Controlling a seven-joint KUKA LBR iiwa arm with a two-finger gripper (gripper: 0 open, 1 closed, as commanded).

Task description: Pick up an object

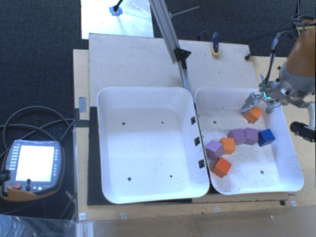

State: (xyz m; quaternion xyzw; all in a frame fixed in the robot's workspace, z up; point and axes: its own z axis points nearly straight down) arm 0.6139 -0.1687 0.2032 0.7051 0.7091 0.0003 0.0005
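Currently the tool [257, 106] hangs over the upper right part of the right bin [291, 174], arm entering from the right. An orange block [254, 115] sits right at its fingertips, apparently pinched between them and lifted off the bin floor, though the finger gap itself is hard to read. Below it, a loose cluster: two purple blocks [244, 135] touching, a blue block [266, 137] just beside them, a smaller orange cube [228, 144], another purple block [214, 148], an orange block [221, 167] nearest the front. Left bin [111, 181] alongside. Teach pendant [32, 169] lies off the tabletop's left edge.
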